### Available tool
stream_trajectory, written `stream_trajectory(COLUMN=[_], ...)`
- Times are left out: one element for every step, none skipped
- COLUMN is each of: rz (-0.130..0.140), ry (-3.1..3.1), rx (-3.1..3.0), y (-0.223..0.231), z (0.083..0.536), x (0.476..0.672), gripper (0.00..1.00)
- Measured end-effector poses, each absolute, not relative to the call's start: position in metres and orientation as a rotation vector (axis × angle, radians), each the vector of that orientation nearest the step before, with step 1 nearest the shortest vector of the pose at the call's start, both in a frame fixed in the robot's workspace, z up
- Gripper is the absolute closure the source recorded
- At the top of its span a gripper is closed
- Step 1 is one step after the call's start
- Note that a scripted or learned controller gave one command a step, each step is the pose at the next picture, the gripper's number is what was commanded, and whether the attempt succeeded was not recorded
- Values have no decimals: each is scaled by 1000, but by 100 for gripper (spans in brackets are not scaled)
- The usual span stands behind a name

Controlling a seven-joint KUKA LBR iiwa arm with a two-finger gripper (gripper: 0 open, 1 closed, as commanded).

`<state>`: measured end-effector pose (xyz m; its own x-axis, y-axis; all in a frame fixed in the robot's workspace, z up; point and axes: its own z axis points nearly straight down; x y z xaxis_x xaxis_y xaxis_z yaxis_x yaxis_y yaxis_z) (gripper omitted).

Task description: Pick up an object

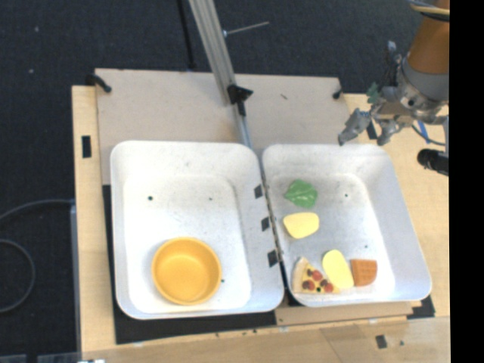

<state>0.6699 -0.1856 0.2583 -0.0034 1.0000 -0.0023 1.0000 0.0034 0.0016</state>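
While its two fingers hang spread apart with nothing between them, the gripper (368, 129) hovers over the far rim of the right bin (393, 180), near that bin's back right corner — well apart from every item below. Five small pieces lie in the right bin, gathered toward its left wall: a green leafy piece (301, 193) farthest back, a pale yellow piece (301, 224) just in front of it with its long axis running roughly left to right, then a nearer row of three — a pizza slice (311, 278) with its point toward the back, a yellow oval piece (336, 269) lying lengthwise front to back and touching the slice, and an orange-brown block (364, 271) just beside the oval. Bare white floor stretches across the right half and back of this bin, between the pieces and the gripper. A yellow bowl (187, 270) sits upright in the left bin (144, 172), close to its front wall, with open floor behind it.
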Motion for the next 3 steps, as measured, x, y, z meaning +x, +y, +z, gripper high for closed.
stream_trajectory(rz=[-2,-3,-2], ry=[2224,2225,2220], rx=[2215,2215,2218], y=[-186,-182,-192], z=[258,204,153], x=[670,677,673], gripper=[0,0,0])
